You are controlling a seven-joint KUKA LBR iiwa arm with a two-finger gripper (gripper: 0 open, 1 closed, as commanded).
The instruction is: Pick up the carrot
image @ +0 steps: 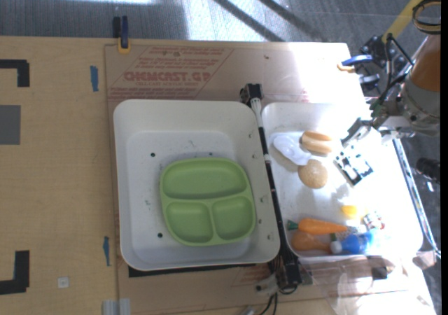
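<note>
One carrot (pixel 323 225) near bin front, gripper (pixel 353 164) apparently well behind

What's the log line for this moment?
task: pick up carrot | carrot: lying in right bin, near front | claw: above bin, apart from carrot | held: nothing seen | step: grasp not yet done

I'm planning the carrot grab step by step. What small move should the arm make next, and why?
Probably swing the pincer toward the near end of the right white bin and stop above the long orange carrot. The pincer sits near the bin's far right side, beyond the black-and-white block, while the carrot lies by the near wall beside a blue toy.
</note>
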